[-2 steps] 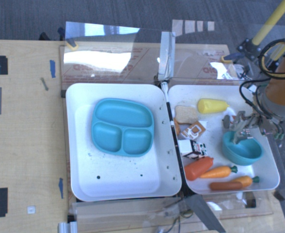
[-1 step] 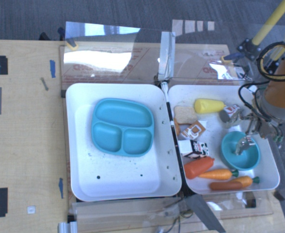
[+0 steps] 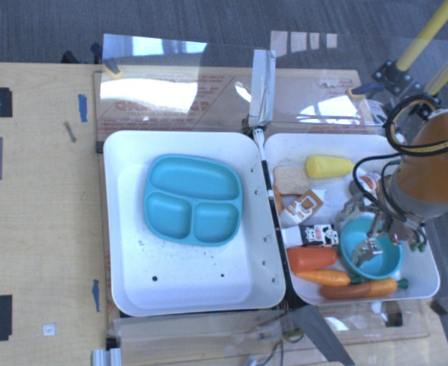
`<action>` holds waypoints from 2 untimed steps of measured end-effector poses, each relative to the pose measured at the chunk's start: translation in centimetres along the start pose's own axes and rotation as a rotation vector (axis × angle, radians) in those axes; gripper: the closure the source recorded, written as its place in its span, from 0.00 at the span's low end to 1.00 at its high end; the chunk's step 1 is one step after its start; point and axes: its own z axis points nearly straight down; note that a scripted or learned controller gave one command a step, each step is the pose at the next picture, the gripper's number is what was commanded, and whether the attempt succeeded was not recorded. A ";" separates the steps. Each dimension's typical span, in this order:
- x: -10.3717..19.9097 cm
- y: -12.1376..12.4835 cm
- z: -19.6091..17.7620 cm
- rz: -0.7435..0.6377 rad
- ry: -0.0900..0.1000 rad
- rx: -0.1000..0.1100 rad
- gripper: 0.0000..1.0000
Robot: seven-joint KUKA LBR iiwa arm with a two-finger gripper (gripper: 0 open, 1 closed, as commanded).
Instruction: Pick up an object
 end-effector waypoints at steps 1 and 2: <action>-6.7 4.7 0.5 0.237 0.022 0.005 0.00; 1.6 4.4 -0.5 0.361 -0.024 0.013 0.00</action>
